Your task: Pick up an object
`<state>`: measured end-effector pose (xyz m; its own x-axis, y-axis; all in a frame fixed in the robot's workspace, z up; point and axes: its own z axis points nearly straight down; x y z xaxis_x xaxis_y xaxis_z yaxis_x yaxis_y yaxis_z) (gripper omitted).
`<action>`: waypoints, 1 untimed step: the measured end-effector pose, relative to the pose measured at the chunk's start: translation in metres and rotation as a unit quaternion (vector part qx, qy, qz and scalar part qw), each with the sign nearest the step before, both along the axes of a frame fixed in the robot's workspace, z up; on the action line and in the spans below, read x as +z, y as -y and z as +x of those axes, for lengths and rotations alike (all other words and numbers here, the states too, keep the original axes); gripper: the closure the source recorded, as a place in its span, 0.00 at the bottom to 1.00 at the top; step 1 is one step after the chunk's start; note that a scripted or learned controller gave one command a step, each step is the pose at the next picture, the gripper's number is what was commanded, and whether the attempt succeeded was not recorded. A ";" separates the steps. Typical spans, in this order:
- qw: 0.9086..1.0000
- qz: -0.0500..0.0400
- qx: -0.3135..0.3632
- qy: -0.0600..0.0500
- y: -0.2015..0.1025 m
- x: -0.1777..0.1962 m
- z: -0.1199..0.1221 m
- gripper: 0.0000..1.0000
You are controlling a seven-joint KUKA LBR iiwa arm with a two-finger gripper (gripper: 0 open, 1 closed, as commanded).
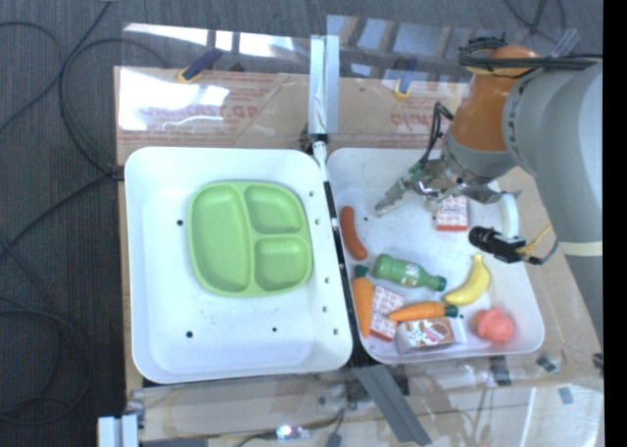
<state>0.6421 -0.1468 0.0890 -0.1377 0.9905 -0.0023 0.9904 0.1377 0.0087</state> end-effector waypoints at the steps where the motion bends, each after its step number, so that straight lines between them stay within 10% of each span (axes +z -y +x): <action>1: 0.996 0.007 -0.093 0.005 0.045 0.004 -0.032 0.00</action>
